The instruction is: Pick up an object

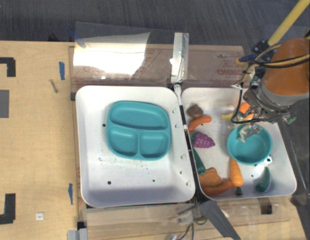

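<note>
The arm (287,69) hides the right bin's (290,181) far corner; its pincer (251,130) is too blurred to read.

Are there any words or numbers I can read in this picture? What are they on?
Red printing on the clear panel behind the right bin: too blurred to read.
Nothing else carries words or numbers: not the teal plate, the teal bowl or the toy food.

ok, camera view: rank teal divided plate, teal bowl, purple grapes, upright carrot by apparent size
1. teal divided plate
2. teal bowl
3 and 4. purple grapes and carrot: too alike to rank; the grapes are wider, the carrot longer and thinner.
</note>
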{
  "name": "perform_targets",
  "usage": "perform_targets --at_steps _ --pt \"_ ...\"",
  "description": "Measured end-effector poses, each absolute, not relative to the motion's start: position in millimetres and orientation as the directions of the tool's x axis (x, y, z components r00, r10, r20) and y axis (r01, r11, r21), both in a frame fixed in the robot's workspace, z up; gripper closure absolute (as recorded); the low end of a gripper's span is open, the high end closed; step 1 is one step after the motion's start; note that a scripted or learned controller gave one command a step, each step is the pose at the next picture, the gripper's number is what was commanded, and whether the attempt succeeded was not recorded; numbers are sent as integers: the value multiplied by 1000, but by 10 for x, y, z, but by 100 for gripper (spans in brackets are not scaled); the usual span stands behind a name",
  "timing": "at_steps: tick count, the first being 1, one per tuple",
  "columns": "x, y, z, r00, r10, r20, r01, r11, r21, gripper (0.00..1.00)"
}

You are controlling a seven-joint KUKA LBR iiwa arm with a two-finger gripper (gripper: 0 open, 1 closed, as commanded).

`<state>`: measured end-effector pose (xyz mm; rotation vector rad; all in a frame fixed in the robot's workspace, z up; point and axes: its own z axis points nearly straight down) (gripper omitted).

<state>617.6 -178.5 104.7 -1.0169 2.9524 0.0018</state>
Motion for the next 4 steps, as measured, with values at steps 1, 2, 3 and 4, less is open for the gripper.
perform_targets --at_steps 1,2,3,4 --pt "6139 -1832 994 -789 -614 -10 -614 789 -4 0" --pt "6336 -2077 894 -708 -706 -14 -706 708 -7 0" --pt "6587 -2110 896 -682 -731 -13 -731 682 -5 0" --pt "6714 -2156 920 -630 -777 -13 -777 630 1 0"
